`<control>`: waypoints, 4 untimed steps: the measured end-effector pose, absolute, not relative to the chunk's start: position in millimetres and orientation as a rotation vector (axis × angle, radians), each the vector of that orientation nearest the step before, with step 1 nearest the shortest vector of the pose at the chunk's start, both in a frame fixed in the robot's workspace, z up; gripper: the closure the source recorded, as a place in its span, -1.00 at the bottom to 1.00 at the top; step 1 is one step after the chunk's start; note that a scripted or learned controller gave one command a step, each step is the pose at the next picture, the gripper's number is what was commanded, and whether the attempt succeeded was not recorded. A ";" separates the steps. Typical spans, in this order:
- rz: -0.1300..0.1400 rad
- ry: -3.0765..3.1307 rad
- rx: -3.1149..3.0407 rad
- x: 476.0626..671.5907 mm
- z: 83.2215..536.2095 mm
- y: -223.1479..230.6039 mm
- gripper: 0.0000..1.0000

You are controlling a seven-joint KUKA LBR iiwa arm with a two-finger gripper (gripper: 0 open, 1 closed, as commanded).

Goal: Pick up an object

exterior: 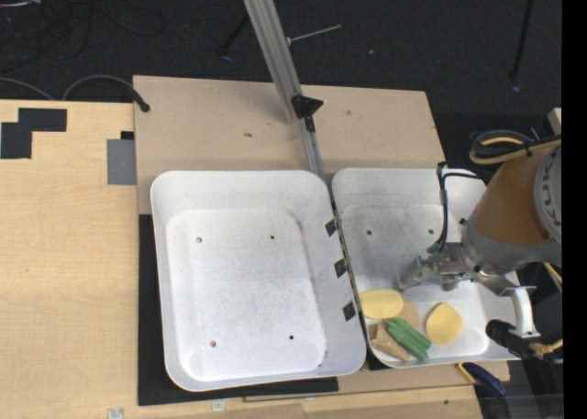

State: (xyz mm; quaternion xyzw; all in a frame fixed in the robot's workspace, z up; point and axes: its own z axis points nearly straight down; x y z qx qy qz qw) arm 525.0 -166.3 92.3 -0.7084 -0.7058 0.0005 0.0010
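The objects to pick from lay bunched in the near part of the right white bin (pixel 385 192): a pale yellow oval piece (pixel 382 303) on the left, a rounder yellow piece (pixel 444 324) to its right, and between them, nearer still, a green stick-shaped piece (pixel 409 338) lying slantwise against a tan, crumpled-looking bit (pixel 389 344). They looked like small toy foods, so probably light; the yellow pieces seemed smooth and rounded, likely to slip from a pinch taken off-centre. The rounder yellow piece stood slightly apart from the rest and looked the easiest to take, across its middle. The green stick would want a grip across its narrow width, though the tan bit touching it could get in the way.

Just beyond the heap, the claw (pixel 424 272) hung low over the bin floor, pointing left, close to the oval piece but apart from it. Whether it was spread or pressed together could not be told; nothing showed in it. The grey arm with its orange band (pixel 509 211) reached in from the right. The left white bin (pixel 240 280) sat alongside on the bench (pixel 64 252).
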 end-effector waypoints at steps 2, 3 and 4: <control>-0.001 -2.211 -2.233 514.9 153.4 -170.2 1.00; -0.002 -2.225 -2.221 514.6 199.7 -162.4 1.00; -0.003 -2.225 -2.222 511.2 260.0 -157.8 1.00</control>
